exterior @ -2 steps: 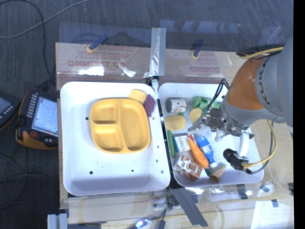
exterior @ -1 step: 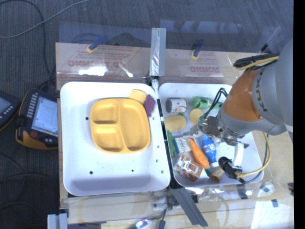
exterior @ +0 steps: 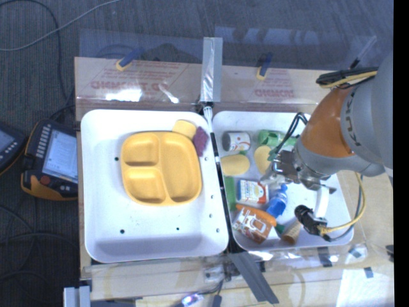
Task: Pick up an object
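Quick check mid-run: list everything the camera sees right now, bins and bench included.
Left bin: one, white, left half of bench.
Tray: one, yellow, three compartments, in left bin.
Purple item: one, at tray's upper right corner.
Right bin: one, white, beside left bin.
Can: one, white, right bin's upper left.
Green item: one, right bin's top.
Yellow lump: one, below the can.
Blue bottle: one, right bin's middle.
Orange packet: one, right bin's lower left.
Pendant: one, grey and orange, floor at left.
Arm: one, grey with orange band, over right bin.
Gripper: one, above the bottle; finger state unclear.
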You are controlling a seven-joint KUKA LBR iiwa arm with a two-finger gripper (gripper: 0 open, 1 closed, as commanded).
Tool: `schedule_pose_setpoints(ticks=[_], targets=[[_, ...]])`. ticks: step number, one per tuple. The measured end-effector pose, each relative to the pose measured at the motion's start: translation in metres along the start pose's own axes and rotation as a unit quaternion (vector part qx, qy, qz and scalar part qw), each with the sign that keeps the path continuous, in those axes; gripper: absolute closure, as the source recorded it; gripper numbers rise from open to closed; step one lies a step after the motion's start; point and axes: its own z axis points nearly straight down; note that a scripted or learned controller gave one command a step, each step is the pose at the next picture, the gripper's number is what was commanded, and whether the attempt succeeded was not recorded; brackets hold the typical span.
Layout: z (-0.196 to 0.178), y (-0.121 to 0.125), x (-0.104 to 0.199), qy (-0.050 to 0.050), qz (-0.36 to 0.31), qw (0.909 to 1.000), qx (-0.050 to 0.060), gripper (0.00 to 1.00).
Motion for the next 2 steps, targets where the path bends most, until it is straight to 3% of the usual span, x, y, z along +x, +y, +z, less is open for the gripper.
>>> schedule_pose_setpoints(ticks=[1,2], targets=[[0.002,-0.002,-0.001,-0.001,0.000,1.0000,0.003,0.00],[0.011,-0.037,-0.006,-0.004,-0.022,0.9997,-0.002,0.00]])
